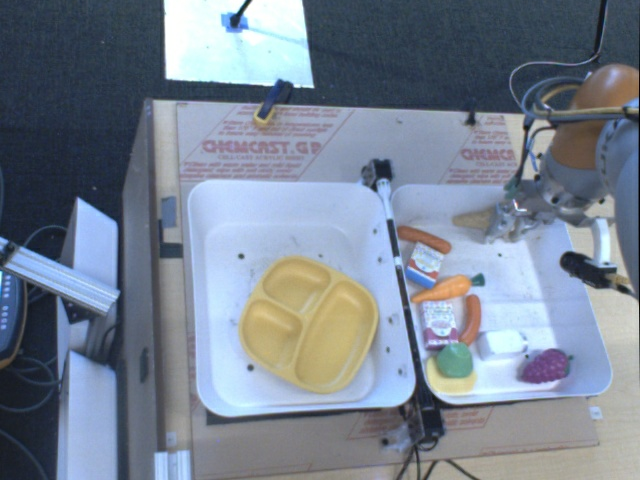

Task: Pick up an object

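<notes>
Gripper (508, 220) is seen low at the right bin's (590, 313) 1 o'clock corner, beside a tan cone-shaped piece (472, 220), finger state impossible to tell; carrot (442, 289) is noted at centre

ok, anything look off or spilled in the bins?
Nothing spilled or damaged. The yellow divided tray sits skewed in the left bin. The right bin holds loosely scattered play food. The end effector is at its upper edge by a tan piece.

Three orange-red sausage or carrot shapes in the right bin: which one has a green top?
The carrot in the middle of the right bin, lying crosswise. The sausage above it and the one below it show no green.
</notes>
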Tool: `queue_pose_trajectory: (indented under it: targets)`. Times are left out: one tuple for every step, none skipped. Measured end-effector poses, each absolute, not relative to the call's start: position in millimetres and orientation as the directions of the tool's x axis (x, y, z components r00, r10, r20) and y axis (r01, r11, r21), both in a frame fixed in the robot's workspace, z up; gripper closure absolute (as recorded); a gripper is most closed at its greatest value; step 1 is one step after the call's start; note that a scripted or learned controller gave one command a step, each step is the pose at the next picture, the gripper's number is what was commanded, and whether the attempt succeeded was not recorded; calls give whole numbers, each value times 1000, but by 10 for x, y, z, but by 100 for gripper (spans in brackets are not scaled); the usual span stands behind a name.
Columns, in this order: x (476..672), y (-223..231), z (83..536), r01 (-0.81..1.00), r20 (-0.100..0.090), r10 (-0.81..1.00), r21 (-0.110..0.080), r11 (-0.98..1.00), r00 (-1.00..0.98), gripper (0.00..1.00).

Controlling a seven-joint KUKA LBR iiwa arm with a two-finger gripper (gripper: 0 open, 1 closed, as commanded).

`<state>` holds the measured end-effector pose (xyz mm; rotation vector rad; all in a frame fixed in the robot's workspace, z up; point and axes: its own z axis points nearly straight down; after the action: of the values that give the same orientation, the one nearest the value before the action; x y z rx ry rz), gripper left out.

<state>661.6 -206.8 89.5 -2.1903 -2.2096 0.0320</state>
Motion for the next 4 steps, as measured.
queue_pose_trajectory:
  targets:
    - [6181,-2014,1453,1000,-2,1000,4,2,-2,100]
    - [5929,-1972,2216,1000,-2,1000,4,1,-1,100]
    - [6292,-1338,1871,1000,0,1000,2,4,-4,100]
    - [6183,-634,2172,1000,1,1000,2,4,-4,100]
